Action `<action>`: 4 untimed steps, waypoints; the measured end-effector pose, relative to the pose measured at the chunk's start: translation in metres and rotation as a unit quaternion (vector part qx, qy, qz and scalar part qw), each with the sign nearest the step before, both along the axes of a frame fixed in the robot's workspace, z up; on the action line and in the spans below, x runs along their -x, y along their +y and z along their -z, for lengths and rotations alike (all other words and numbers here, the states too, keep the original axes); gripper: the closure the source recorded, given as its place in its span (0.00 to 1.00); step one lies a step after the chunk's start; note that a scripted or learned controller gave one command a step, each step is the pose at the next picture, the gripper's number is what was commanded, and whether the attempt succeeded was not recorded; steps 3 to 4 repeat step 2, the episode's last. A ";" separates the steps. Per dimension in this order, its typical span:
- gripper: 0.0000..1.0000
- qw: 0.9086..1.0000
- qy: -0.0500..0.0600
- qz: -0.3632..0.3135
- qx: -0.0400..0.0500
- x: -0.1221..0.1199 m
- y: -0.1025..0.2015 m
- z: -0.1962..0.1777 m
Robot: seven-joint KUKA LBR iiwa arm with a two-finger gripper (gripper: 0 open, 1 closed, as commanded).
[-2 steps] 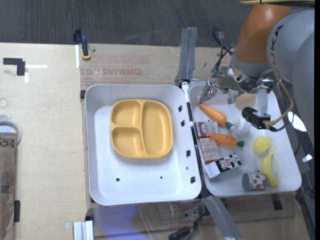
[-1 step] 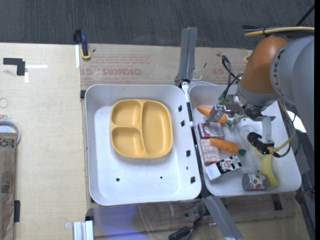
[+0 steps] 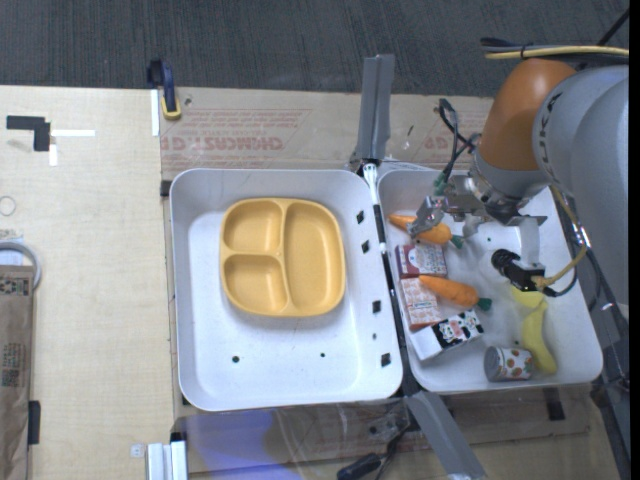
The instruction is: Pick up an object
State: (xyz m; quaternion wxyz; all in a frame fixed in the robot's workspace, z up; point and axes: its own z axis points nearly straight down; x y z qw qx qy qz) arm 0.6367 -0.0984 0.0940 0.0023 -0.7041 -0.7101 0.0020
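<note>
My gripper (image 3: 436, 214) hangs low over the top left part of the right bin (image 3: 585, 318), below the arm's orange band (image 3: 520, 113). It sits right on top of a small orange toy carrot (image 3: 430, 233), which pokes out just under it. Whether the carrot is gripped is hidden by the wrist. A second carrot (image 3: 450, 290) lies lower down, across two red and white cartons (image 3: 424, 260). A black and white carton (image 3: 450, 331), a small can (image 3: 508, 362) and a yellow banana (image 3: 537, 333) rest near the bin's front.
The left bin (image 3: 200, 348) holds a yellow divided plate (image 3: 283, 256). A grey divider post (image 3: 375, 108) stands between the bins at the back. A cable with a black plug (image 3: 508, 264) trails from the wrist over the right bin.
</note>
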 end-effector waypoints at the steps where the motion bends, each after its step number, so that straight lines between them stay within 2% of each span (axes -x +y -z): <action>1: 1.00 1.000 0.007 0.000 0.000 0.003 -0.002 -0.004; 2: 1.00 0.998 0.001 0.060 0.001 0.028 0.051 -0.094; 4: 1.00 0.998 0.001 0.060 0.001 0.028 0.051 -0.094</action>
